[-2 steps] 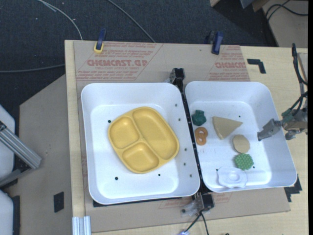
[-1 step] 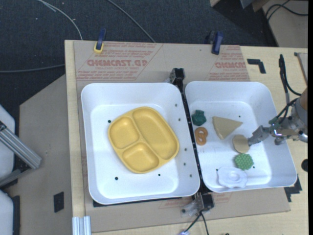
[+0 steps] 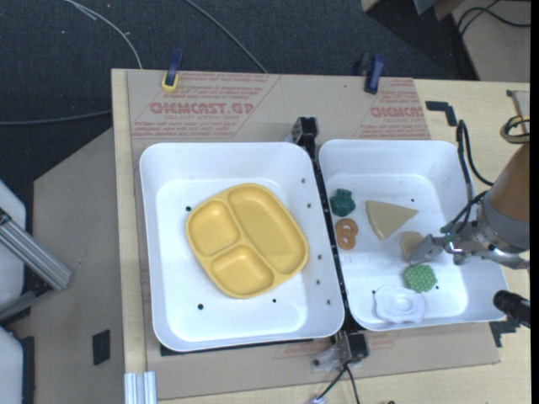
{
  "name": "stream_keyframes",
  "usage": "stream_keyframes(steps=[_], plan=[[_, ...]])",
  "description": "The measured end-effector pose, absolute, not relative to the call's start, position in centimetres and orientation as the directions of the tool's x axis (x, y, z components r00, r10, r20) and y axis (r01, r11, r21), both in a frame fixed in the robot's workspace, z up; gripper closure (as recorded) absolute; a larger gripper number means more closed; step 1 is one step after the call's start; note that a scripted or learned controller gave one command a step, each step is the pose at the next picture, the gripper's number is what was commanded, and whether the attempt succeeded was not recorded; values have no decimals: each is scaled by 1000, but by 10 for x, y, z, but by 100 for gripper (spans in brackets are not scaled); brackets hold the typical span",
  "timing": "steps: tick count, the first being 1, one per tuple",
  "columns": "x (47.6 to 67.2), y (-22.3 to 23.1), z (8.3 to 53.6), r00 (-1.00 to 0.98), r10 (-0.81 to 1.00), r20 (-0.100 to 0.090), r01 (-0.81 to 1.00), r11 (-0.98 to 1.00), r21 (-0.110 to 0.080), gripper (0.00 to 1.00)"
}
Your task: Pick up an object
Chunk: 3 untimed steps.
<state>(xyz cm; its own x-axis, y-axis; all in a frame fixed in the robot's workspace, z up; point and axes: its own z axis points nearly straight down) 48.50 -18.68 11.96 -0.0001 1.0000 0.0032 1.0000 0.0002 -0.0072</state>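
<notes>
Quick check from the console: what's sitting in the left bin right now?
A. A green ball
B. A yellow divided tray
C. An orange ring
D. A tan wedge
B: the yellow divided tray lies in the left bin, while the green ball, tan wedge and orange ring all lie in the right bin.

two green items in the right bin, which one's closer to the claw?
The light green bumpy ball, just below the claw near the bin's right side. The dark green piece sits far off by the divider, above the orange ring.
</notes>
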Motion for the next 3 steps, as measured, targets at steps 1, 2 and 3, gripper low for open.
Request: stream_keyframes(steps=[1, 2, 3], plan=[[487, -188, 133, 1, 1000, -1, 1000, -1, 2, 100], [493, -188, 177, -1, 1000, -3, 1000, 1, 6, 100], [495, -189, 230, -1, 1000, -4, 1000, 1, 8, 100]])
